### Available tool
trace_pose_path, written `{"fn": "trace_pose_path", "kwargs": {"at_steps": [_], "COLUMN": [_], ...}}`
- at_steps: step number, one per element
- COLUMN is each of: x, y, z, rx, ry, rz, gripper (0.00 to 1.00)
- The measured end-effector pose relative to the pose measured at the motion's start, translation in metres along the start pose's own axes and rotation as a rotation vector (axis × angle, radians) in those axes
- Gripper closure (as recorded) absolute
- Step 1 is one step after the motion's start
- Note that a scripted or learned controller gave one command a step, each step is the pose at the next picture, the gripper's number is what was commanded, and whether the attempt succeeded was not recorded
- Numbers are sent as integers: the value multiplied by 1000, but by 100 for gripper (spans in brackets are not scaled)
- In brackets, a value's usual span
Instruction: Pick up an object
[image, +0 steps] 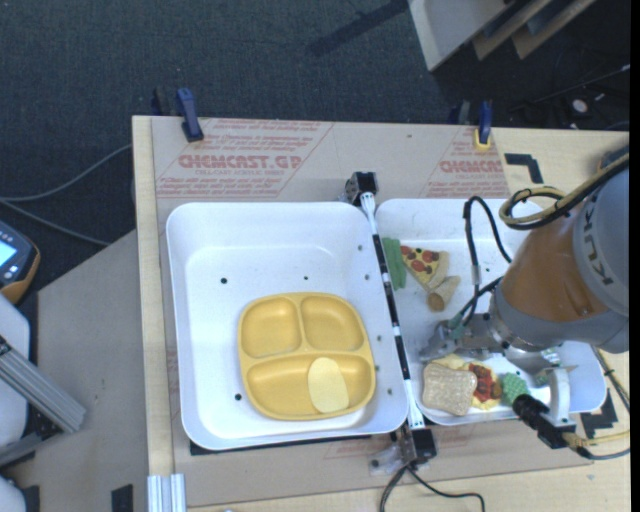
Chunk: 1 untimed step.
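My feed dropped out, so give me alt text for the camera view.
The robot arm reaches over the right bin, above toy food including a pizza slice and bread. The left bin holds a yellow divided plate.

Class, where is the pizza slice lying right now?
The pizza slice lies in the right bin, near its upper left corner, beside the divider and above the bread slice.

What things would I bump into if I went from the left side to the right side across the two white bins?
Left bin's wall → yellow divided plate → pale oval piece lying in the plate's front compartment → divider between the bins → pizza slice → grey arm with the orange band.
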<state>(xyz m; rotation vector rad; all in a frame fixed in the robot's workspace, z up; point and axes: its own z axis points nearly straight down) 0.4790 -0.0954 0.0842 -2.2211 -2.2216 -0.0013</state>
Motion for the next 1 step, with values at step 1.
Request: {"fn": "trace_pose_path", "kwargs": {"at_steps": [1], "x": [-7], "y": [0], "z": [0], "rx": [0], "ry": [0], "rz": [0], "gripper": [0]}}
